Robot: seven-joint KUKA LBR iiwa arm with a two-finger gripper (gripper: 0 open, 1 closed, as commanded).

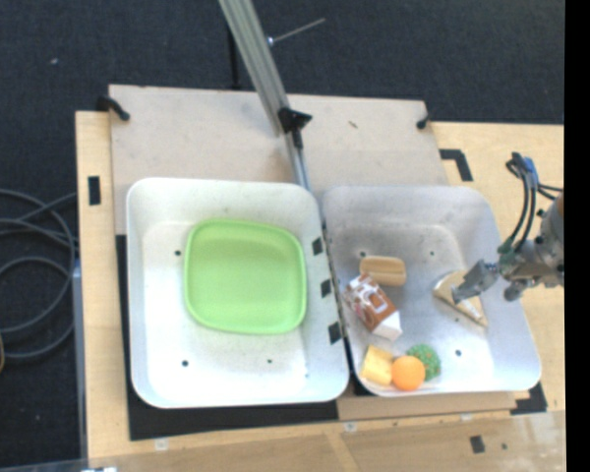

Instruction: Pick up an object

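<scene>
Pick not done yet: everything is lying in the bins. Gripper (480, 281) is reaching into the right bin (423, 209) from the right, sitting over the wedge (462, 301) near the right wall. Grip state I cannot tell. Bread (383, 269), packet (372, 305), cheese (378, 366), orange (407, 373), broccoli (426, 359) are sitting untouched. Green plate (245, 275) is lying in left bin (157, 214). Grasp and lift are remaining.

Grey metal wrist (539, 264) trailing blue and green cables (521, 200)

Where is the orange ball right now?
The orange ball lies at the right bin's front edge, between a yellow block and a green piece.
</scene>
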